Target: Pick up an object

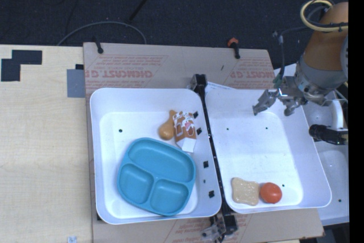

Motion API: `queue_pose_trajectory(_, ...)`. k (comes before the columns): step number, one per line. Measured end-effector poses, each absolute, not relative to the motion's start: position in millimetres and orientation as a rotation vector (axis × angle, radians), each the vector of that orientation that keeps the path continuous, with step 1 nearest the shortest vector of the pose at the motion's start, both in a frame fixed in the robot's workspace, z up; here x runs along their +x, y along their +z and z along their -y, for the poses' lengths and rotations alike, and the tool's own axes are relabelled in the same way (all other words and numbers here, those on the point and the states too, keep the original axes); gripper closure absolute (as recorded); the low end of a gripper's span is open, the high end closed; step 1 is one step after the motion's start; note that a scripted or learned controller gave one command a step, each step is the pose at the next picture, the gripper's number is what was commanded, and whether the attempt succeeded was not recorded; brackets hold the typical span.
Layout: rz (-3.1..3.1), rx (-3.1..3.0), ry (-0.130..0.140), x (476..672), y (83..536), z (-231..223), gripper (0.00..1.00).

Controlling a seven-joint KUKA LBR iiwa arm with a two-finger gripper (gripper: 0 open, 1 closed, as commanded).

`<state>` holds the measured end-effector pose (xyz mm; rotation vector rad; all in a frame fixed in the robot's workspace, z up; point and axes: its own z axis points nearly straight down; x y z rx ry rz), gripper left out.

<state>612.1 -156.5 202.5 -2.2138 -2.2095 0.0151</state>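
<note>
Currently my two-finger gripper [274,103] hangs apparently open and empty; the round red tomato [271,193] touches the beige bread slice [245,191] toward six o'clock, risking a nudge.

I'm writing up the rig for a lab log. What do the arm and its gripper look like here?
The arm is a thick rounded grey body with an orange band near the top, and a pale yellowish cable looped beside that band. At its end sits the gripper, a small cluster of grey metal parts with thin dark fingers. No markings or labels can be made out on either.
</note>
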Motion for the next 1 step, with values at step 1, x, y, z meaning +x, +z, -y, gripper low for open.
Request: queue_pose_trajectory(1,2.220,-2.219,0.003,615.0,211.0,156.6,0.00)
